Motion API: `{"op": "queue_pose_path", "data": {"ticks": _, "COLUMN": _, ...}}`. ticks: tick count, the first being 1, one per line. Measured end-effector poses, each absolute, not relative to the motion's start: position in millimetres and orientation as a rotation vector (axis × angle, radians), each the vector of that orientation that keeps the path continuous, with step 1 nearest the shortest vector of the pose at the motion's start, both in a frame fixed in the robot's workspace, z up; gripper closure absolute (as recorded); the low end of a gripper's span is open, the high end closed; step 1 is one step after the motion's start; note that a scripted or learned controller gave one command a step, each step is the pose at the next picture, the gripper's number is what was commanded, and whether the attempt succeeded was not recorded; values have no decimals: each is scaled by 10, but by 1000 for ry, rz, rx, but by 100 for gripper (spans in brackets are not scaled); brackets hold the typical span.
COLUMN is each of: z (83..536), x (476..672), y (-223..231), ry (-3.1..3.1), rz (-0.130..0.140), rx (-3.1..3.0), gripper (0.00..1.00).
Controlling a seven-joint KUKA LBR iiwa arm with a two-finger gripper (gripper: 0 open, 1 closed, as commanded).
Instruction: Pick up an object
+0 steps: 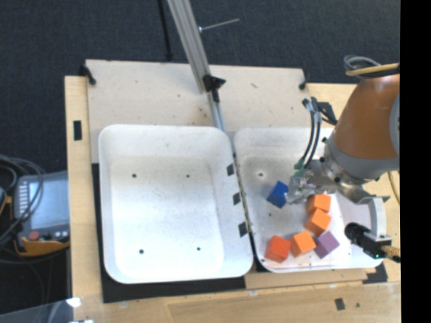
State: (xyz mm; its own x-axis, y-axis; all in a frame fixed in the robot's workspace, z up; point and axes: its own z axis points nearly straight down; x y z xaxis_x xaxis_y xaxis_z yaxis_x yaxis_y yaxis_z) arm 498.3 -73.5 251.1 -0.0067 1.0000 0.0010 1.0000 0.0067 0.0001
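Hovering low in the right bin (269, 147), the gripper (296, 192) sits just right of the blue cube (277, 194); its grip I cannot tell, orange blocks (319, 214) close behind.

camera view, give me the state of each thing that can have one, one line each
gripper: low in the right bin, beside the blue block; fingers too unclear to judge
blue block: resting on the bin floor, tilted
orange blocks: four, lying in the right bin, near its front
purple block: lying at the front right
right bin: holds all the blocks
left bin: bare white floor showing
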Motion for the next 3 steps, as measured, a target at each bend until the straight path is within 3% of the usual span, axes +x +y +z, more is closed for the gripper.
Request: {"op": "queue_pose_path", "data": {"ticks": 3, "z": 2348, "x": 4977, "y": 969, "ry": -2230, "rz": -3, "rx": -2211, "gripper": 100}}
